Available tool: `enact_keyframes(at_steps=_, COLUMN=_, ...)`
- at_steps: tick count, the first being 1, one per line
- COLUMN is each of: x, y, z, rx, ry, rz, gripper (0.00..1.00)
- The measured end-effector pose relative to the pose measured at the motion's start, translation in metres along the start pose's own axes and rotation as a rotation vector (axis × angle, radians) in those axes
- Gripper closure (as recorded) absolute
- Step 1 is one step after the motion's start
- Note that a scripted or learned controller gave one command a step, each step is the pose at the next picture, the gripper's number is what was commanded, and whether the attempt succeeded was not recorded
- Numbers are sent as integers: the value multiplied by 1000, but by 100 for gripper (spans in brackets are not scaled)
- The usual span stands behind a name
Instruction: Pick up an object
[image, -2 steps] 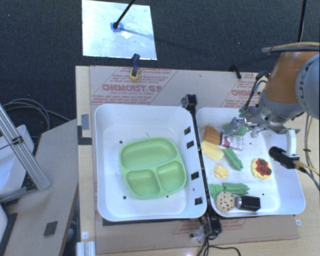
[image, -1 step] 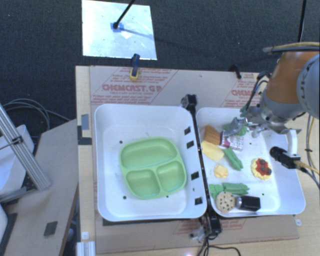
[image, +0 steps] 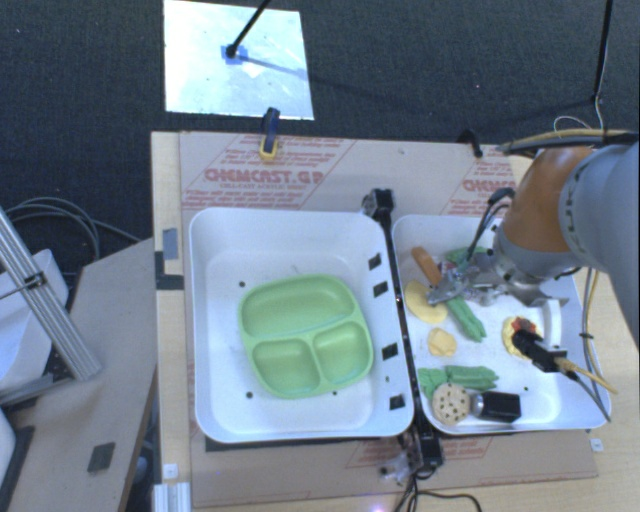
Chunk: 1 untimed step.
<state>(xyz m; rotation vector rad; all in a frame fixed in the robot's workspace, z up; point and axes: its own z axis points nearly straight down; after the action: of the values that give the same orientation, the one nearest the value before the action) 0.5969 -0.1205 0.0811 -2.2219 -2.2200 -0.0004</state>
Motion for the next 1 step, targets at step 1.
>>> enact_keyframes(at_steps=1, x=0, y=2, z=-15, rx=-6, ry=-1, rz=-2, gripper=100)
